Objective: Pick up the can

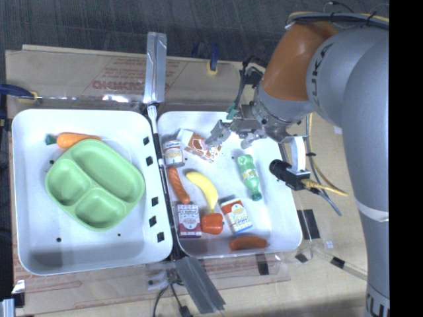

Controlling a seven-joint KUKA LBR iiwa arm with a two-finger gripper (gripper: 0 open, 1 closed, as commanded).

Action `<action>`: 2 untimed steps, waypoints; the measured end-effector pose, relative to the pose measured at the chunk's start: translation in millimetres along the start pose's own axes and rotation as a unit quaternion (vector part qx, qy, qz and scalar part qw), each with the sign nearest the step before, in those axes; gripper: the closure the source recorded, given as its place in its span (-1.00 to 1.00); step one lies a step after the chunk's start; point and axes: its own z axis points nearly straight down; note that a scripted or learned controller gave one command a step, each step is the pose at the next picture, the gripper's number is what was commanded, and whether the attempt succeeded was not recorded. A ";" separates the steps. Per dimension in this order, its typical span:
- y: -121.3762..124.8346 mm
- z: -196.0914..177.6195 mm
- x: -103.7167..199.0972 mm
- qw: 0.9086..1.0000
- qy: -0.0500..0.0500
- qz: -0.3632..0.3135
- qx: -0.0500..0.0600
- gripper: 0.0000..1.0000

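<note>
The can (173,152) stands in the right bin (284,226), hard against its left wall toward the far end. It sits upright, long axis vertical, its round top facing the camera and its label band around the side. Right of it lies a small snack packet (201,146); nearer, a sausage (177,185) and a banana (204,189). The end effector (232,132) hangs over the far middle of that bin, right of the can and apart from it, its fingers (217,136) spread with nothing between them. A green bottle (249,176) lies further right. The left bin (26,243) carries a green divided plate (94,184) and a carrot (74,139).
</note>
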 end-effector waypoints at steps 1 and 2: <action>0.2 -9.2 0.8 1.000 0.000 -0.003 0.001 1.00; 6.2 -171.7 -32.5 1.000 -0.001 0.026 -0.003 1.00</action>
